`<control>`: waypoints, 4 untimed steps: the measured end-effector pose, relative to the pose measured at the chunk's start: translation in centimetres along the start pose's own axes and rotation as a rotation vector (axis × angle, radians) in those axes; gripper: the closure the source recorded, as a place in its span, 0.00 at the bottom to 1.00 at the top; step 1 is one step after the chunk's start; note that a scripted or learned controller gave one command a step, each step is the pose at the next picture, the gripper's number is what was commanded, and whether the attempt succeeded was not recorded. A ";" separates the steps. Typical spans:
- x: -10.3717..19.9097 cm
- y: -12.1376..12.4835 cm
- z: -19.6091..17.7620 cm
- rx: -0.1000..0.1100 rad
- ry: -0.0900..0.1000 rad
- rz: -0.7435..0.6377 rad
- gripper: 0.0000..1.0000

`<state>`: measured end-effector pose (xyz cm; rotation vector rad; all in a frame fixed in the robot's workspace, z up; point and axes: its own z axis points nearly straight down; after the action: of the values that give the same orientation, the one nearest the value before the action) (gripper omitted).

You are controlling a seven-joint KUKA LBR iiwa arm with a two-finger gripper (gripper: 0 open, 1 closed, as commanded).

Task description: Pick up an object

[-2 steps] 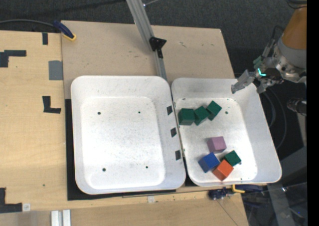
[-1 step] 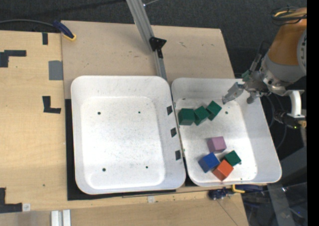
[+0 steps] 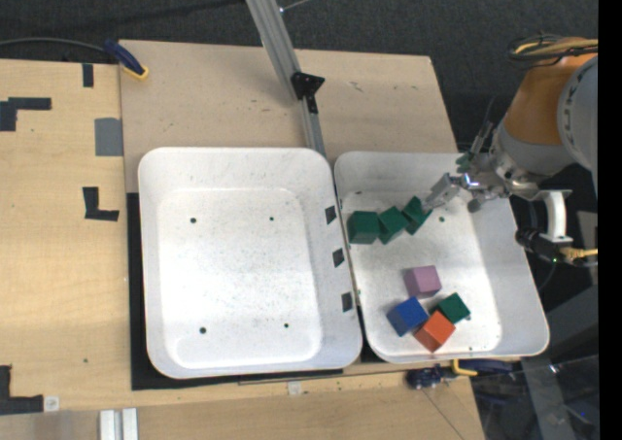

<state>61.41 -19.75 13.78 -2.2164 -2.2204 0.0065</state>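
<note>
Fingers [image 3: 449, 186]: can't tell how far apart they stand at this resolution, and nothing visibly sits between them. Gripper [image 3: 455, 184] hangs over the upper part of the right bin [image 3: 505, 263], arm [image 3: 544, 118] coming in behind it.

Largest to smallest, relative to the fingers:

- Left bin [image 3: 233, 263]: well off beyond the tips, across the divider. Nothing to grab there that I can see.
- Right bin: directly under the fingers. All candidates live here.
- Green block row [image 3: 387, 223]: three dark green blocks touching in a line, just ahead of and below the tips. Nearest one [image 3: 416, 214] sits tilted, very close to the fingertips, maybe touching, can't confirm.
- Purple block [image 3: 422, 281]: further down the bin, standing apart from the rest.
- Blue block [image 3: 407, 316], orange block [image 3: 436, 330], small green block [image 3: 453, 309]: tight cluster at the far bottom, touching each other.

Handling guess: small rigid cubes, light, probably wood or plastic, not fragile. Flat parallel faces suit a two-finger pinch, but smooth sides could slip if grabbed on a corner.

Best pick, in my judgement: purple block, since both side faces are free. Green row is closer, but neighbours block finger entry, and the tilted one would likely skid or rotate. Take opposing flat faces, centred, fingers squared to the block.
</note>
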 end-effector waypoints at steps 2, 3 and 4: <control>-0.2 0.8 1.0 -0.032 -0.008 0.000 1.00; 0.1 0.7 -5.3 -0.011 -0.002 0.000 1.00; 0.2 0.7 -7.1 -0.007 -0.001 0.000 1.00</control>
<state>62.18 -19.56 20.85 -2.2207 -2.2241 -0.0012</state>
